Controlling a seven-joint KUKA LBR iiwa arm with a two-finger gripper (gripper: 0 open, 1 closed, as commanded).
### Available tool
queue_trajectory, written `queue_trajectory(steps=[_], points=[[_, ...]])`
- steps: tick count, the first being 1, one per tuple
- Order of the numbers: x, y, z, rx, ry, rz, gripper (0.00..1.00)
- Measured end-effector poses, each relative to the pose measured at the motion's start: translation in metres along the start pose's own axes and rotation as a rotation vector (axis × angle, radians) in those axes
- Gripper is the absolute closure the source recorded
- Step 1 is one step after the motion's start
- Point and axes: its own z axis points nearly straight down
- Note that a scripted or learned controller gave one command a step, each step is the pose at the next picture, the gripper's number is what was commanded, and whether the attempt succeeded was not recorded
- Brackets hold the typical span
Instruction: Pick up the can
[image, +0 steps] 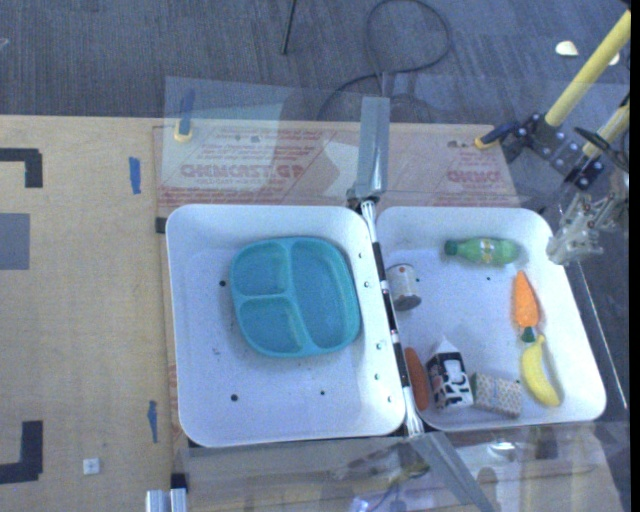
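Bench (80, 300): pale wood top; black corner marks at its left edge, blue tape strips beside the left bin.
Floor: dark grey carpet beyond the bench's far edge, a black cable looping on it.
Left bin (200, 400): white, shallow; teal divided plate (296, 295) sits toward its far half, with bare floor along the near edge and left wall.
Divider: the two bins meet wall to wall; a grey metal strip (373, 150) runs from the far edge to the join.
Right bin (450, 290): white, shallow; its middle is bare.
Can (403, 287): small, silvery, on its side against the right bin's left wall, apart from the rest.
Near edge items: red-brown stick (416, 378), black-and-white carton (449, 380), speckled packet (497, 393).
Green bottle (482, 250): lying near the far wall.
Right wall items: carrot (525, 300), banana (540, 372) just below it.
Gripper (574, 232): at the right bin's far right corner, blurred; jaw state cannot be told.
Arm: cut off at the right edge.
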Motion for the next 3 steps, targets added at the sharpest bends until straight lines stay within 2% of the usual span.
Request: queue_trajectory(steps=[1,2,3], points=[[-0.006,0.001,0.026,-0.001,0.010,-0.043,1.00],[-0.015,0.011,-0.109,-0.002,0.007,-0.150,1.00],[-0.010,-0.002,-0.148,0.001,0.006,0.199,1.00]])
